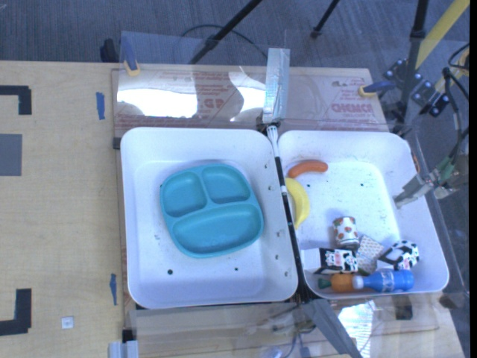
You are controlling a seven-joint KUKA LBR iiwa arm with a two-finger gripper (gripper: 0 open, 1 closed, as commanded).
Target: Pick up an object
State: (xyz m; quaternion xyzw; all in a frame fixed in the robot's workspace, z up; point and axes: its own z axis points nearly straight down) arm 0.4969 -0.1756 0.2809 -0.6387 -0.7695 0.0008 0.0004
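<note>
One blue bottle [385,280], two bins [141,200].

A turquoise divided plate [212,208] lies flat in the left bin [141,162]. The right bin [387,162] holds an orange sausage [308,168], a yellow banana [299,201], a spotted cup [345,230] and a blue bottle [380,280] lying on its side.

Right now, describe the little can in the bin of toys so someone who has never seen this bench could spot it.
Find the right-hand white bin, the one that holds the small toys rather than the blue plate. Look toward its near edge, above the row of clutter that ends in the blue bottle. The can stands there upright and apart, short and round, white with red dots and a pale top.
</note>
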